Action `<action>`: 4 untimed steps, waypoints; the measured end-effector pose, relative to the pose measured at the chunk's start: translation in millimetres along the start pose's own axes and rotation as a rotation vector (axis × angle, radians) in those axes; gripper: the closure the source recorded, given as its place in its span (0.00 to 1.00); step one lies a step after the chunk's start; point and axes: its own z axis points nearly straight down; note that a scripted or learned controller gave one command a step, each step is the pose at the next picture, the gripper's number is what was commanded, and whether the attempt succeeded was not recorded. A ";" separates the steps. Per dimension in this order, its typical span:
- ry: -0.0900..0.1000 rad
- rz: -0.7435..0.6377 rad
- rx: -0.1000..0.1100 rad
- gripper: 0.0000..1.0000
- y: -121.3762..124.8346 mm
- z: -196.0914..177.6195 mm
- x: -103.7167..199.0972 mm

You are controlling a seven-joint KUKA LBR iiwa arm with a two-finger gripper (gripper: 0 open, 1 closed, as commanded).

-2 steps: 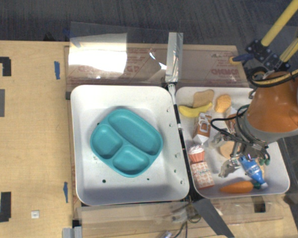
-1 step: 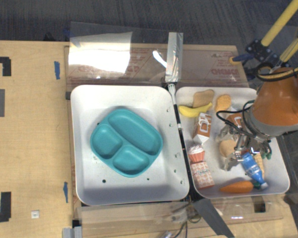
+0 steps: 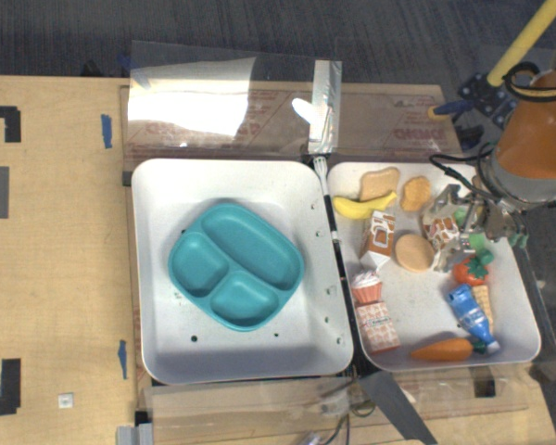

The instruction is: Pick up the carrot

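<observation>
The carrot (image 3: 442,349) is orange and lies on its side near the front edge of the right bin (image 3: 528,336). My gripper (image 3: 458,228) hangs over the bin's back right part, well behind the carrot and apart from it. Just beneath it are a red tomato-like item (image 3: 467,272) and a green piece (image 3: 481,247). The grey arm with its orange band (image 3: 536,142) reaches in from the right.
The right bin also holds a banana (image 3: 361,206), a bread slice (image 3: 380,182), two buns (image 3: 413,251), small cartons (image 3: 378,325) and a blue bottle (image 3: 470,314) right beside the carrot. The left bin (image 3: 167,341) holds a teal divided plate (image 3: 236,264).
</observation>
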 end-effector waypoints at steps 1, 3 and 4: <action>0.004 -0.132 0.003 0.00 6.6 27.6 59.1; 0.002 -0.122 0.005 0.00 27.9 6.7 8.6; 0.007 -0.151 0.003 0.00 42.5 26.8 -49.9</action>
